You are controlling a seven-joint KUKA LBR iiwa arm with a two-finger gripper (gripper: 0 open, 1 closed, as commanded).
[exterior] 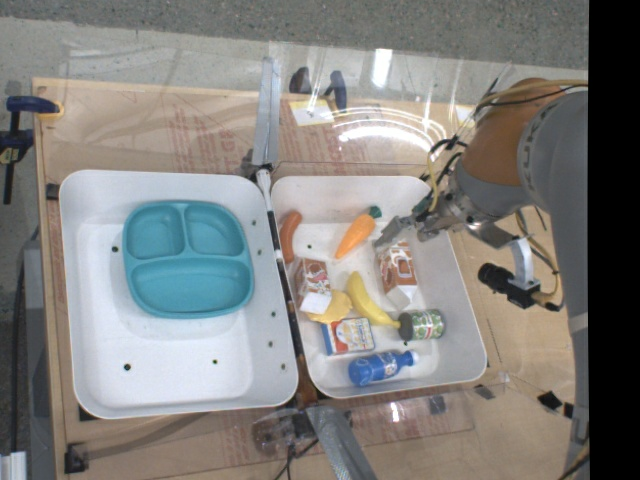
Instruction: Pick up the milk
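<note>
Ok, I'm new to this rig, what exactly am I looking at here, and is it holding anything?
One camera looks down at a slant on two white bins. The grey arm with an orange band reaches in from the right; its pincer hovers over the right bin, with nothing seen between its fingers. That bin holds a carrot, sausage, banana, green can, blue bottle and small cartons. The left bin holds a teal divided plate.

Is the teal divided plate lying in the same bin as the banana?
No: the teal divided plate lies in the left bin, while the banana lies in the right bin.
</note>
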